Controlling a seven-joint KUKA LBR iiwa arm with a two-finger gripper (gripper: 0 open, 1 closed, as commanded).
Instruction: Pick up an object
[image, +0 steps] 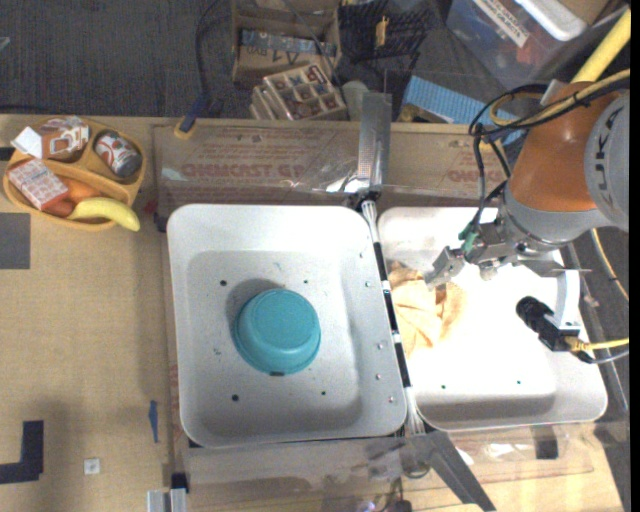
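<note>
Hand (440, 270) low over yellow cloth (425, 310), perhaps touching it

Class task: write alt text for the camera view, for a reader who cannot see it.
A grey and orange robot arm reaches from the right, its gripper over a yellow cloth in the right bin. The left bin holds a teal bowl.

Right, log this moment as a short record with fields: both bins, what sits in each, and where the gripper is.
left bin: teal bowl, upside down, near the middle
right bin: yellow cloth, crumpled against the left wall
gripper: above the cloth's upper edge, in the right bin
arm: enters from the right, orange band above the wrist
</note>
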